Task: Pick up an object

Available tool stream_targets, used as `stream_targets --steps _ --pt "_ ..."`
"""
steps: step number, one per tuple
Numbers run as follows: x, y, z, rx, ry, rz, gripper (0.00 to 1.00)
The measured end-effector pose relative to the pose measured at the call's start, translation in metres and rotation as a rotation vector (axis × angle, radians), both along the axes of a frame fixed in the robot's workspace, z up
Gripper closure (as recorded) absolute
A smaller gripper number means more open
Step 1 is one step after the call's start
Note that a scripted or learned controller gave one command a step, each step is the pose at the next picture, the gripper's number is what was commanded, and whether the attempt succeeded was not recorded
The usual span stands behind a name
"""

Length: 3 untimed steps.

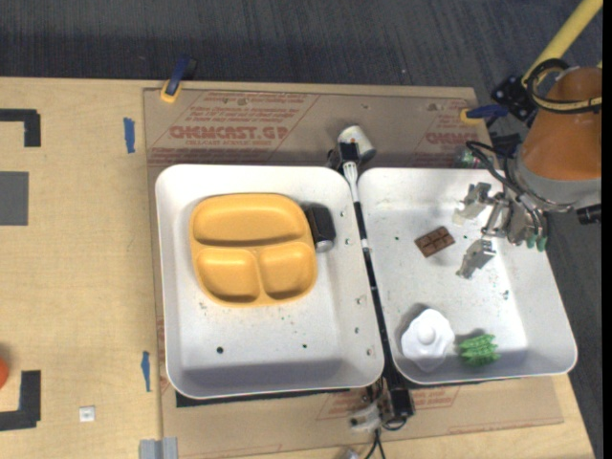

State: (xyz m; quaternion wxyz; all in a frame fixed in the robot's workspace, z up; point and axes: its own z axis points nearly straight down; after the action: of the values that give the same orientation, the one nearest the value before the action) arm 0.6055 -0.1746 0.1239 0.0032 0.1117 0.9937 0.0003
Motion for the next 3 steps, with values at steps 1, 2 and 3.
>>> stream_targets --steps 1,2,3 --pt "-0.092 0.024 -0.039 0.001 0.005 -0.051 0.00" --pt "-0.105 0.081 -0.029 0.002 0.006 -0.146 0.00" --pt "-0.067 0.020 -0.006 -0.001 0.001 0.003 0.00"
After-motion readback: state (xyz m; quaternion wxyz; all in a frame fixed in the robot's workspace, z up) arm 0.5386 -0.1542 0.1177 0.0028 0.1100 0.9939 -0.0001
